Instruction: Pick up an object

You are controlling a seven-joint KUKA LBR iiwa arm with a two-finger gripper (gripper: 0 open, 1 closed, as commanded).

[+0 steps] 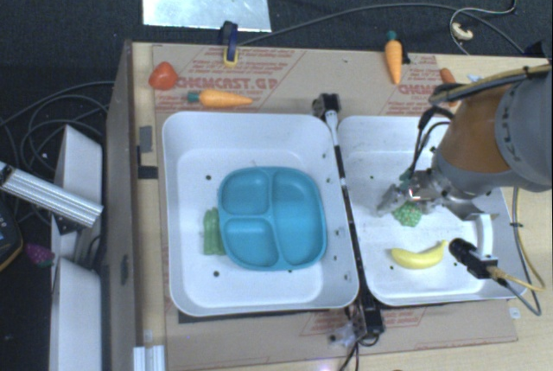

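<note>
Hand [406, 198] over bumpy green obj [408, 214] (grip unclear); curved yellow banana [418, 256] nearby.

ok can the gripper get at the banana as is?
Probably yes. The banana lies bare on the right bin's floor, nothing over it; the gripper hangs just beside it, above a green object.

Two white bins are counted: a left bin [186, 188] and a right bin [367, 144]. One blue divided plate [272, 218], one green item [211, 233] and one banana [418, 256] are seen. Two carrots [219, 99] [394, 60] and one tomato [162, 76] are counted.
</note>
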